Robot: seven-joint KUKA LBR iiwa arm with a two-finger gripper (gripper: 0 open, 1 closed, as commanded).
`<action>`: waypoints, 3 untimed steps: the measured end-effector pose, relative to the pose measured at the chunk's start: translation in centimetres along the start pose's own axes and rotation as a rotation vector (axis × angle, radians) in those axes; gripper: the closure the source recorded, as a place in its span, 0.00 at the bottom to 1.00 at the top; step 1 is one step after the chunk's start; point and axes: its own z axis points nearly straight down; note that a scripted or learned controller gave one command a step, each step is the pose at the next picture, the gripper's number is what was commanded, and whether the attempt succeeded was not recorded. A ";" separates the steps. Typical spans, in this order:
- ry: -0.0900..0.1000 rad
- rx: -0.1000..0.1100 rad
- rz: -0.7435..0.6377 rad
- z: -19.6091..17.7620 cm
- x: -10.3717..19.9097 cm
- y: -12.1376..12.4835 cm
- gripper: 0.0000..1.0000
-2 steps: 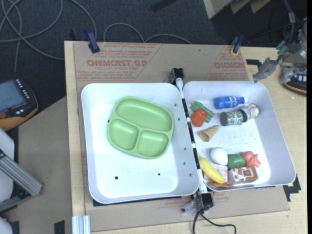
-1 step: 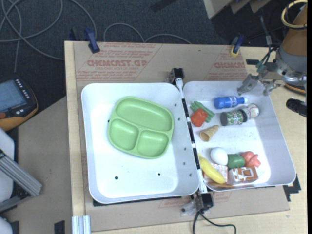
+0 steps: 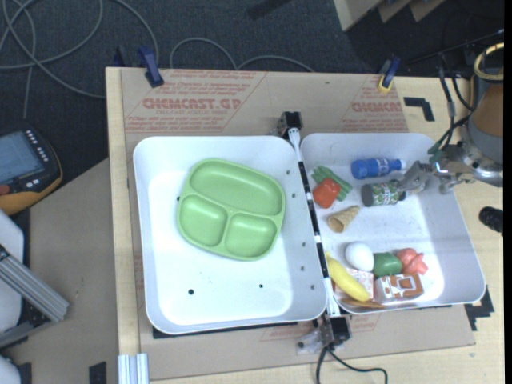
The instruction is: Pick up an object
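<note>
**Gripper low at the right bin's upper wall, beside a small dark can**

The arm [image 3: 490, 126] enters from 3 o'clock, and its gripper [image 3: 418, 176] sits low over the right bin [image 3: 456, 238], toward that bin's 1 o'clock quarter. The metal fingers point toward 9 o'clock, and their tips meet or nearly meet a small dark can [image 3: 382, 194] lying on its side. The view is too coarse here to say how far apart the fingers stand or whether the can lies between them; it may only be touching their tips.

Just at 12 o'clock from the can lies a blue bottle [image 3: 376, 167], also on its side. At 9 o'clock from the can are a red pepper [image 3: 326, 193] and a green vegetable [image 3: 335, 180], close against the bin's left wall. A tan cone [image 3: 344, 218] rests at 7 o'clock from the can.

Along the right bin's 6 o'clock edge a cluster lies together: a white egg [image 3: 359, 256], a yellow banana [image 3: 347, 280], a green block [image 3: 387, 263], a pinkish-red piece [image 3: 411, 260], and a red-and-white packet [image 3: 398, 288].

The left bin [image 3: 160, 230] holds a green divided plate [image 3: 231, 209], lying flat toward that bin's 12 o'clock half with its three compartments facing up. Both bins rest on a brown board [image 3: 192, 98] printed with red lettering, clamped at its 12 o'clock edge by a blue clip [image 3: 150, 66].
</note>
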 end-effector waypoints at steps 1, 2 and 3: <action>0.008 0.003 -0.002 6.8 -0.4 -10.8 0.00; 0.002 -0.002 0.001 5.8 -0.6 -10.7 1.00; 0.001 -0.003 -0.003 -3.6 6.1 -5.7 1.00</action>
